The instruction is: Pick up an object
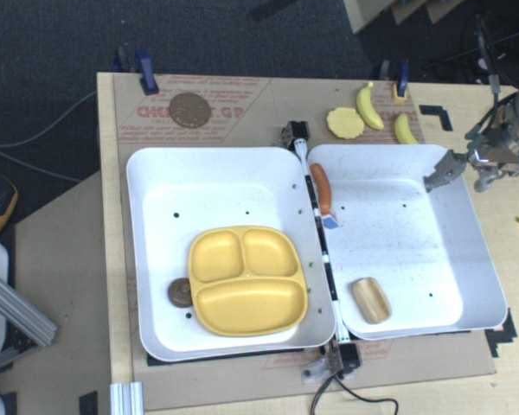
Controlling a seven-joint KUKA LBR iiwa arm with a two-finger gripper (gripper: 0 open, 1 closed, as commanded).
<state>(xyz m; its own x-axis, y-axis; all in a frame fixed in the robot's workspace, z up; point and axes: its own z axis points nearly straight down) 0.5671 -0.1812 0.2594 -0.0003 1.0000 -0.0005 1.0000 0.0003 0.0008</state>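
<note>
Gripper (444,173) hangs at the right bin's (415,232) far right rim, finger state can't be told, nothing seen in it; nearest pickables lie apart below: bun (371,300) near front, hotdog (321,188) against the divider.

Light: bright, even, from overhead.
Glare: the white bins (156,232) look washed out, their floors nearly featureless.
Shadows: soft and short; a faint one lies under the yellow plate (246,279).
Surroundings: the dark floor (52,41) stays dim.
Sharpness: moderate, slightly grainy; cardboard lettering (190,109) is blurry.
</note>
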